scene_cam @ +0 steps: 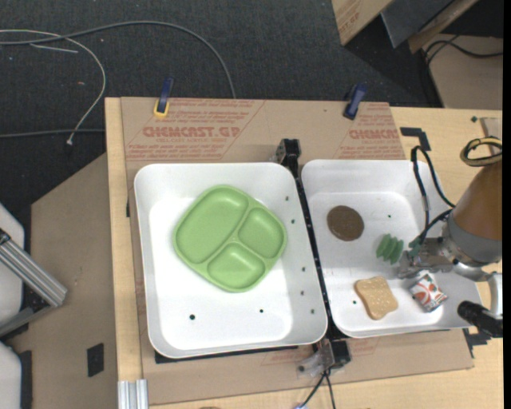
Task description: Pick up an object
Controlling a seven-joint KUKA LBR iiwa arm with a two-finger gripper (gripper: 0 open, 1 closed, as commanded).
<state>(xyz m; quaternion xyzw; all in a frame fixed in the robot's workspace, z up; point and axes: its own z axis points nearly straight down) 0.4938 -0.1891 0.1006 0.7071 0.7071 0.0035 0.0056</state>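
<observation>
Gripper [417,257] state unclear, low beside ridged green object [390,249] in right bin [363,180].

A dark grey carpeted floor [120,56] is filling the upper part of the view. Thin grey cables [88,60] are trailing across it in loose curves. A light wooden bench [72,240] is standing over it, carrying a brown cardboard sheet [263,132] with red printed lettering. Two blue clamps [164,94] are pinning that sheet along its far edge. A cardboard box [359,16] is sitting at the top right. An aluminium rail [28,268] is lying at the left edge. Lighting is falling evenly, casting soft shadows.
</observation>
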